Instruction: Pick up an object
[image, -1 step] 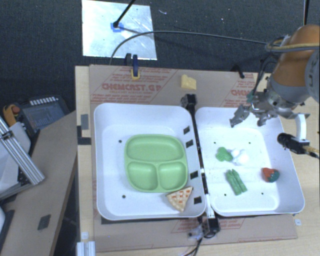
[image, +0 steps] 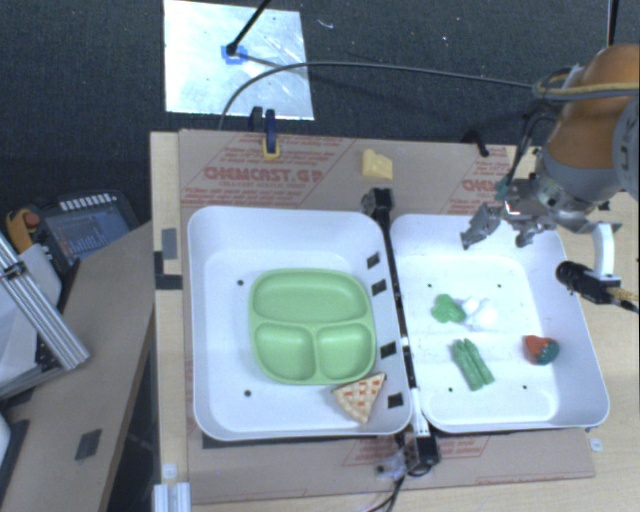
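Hovering over the far edge of the right bin (image: 575, 400), the gripper (image: 505, 230) has its two dark fingers (image: 476, 229) spread apart with nothing between them, tips pointing down toward the white floor. From where the fingers hang, everything worth grabbing lies toward the near side of that same bin. Closest is the small green and white piece (image: 463, 311), below the fingers in the view and a touch toward the left one, lying on the bin floor well apart from the tips. Further on along the same line lies the green bean-like piece (image: 472, 363), a long thin thing whose axis runs roughly away from the fingers, slanting a little toward the arm's side. Off toward the arm's side and nearer the front sits the red strawberry-like piece (image: 541, 349), close to the bin's right wall. I would judge the green and white piece the likeliest target, since it asks only for a short travel toward the front and then a drop. The pizza slice (image: 359, 396) and green tray (image: 311, 325) lie across the divider in the left bin (image: 215, 300), much further from the fingers.
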